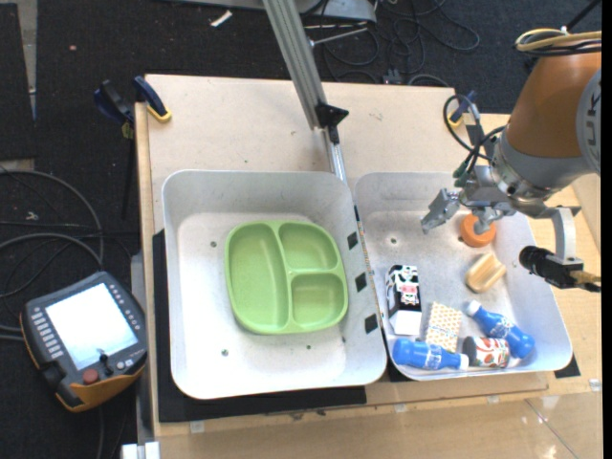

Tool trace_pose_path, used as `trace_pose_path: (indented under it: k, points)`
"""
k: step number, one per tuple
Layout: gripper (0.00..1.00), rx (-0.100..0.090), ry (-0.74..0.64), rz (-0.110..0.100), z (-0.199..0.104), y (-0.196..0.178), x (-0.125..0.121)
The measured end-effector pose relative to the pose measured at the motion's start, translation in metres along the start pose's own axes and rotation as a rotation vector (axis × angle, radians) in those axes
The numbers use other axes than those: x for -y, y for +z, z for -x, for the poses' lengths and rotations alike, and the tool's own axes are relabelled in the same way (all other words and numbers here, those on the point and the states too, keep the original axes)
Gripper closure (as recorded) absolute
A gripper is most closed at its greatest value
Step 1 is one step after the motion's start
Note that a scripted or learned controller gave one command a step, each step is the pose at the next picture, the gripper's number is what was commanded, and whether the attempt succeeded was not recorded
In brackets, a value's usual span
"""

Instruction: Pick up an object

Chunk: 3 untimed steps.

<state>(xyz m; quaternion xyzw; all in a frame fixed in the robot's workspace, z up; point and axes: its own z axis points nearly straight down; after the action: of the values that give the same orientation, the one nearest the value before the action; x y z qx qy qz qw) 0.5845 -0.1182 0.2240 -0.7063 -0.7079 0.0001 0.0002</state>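
From the camera view I see my gripper (466, 209) spread open, holding nothing, above the right bin's (382, 191) far end, just beside the orange object (477, 231). It looks small, light, rigid (probably slippery); I'd pinch its sides.

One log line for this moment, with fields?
arm: over right bin | gripper: above orange object | held: nothing seen | left bin: green tray

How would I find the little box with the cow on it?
Look in the right bin, the one without the green plate. Near its left wall, beside the divider between the bins, lies the cow box, just above the blue bottle. It alone is white with black patches.
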Motion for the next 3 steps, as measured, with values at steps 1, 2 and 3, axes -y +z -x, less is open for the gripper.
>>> trace_pose_path:
  k: [1, 2, 3]
  points:
    - [0.0, 0.0, 0.001, 0.0, 0.0, 0.0, 0.0]
    - [0.0, 0.0, 0.003, -0.006, 0.006, 0.061, -0.003]
    - [0.0, 0.0, 0.003, -0.005, 0.01, 0.107, -0.008]
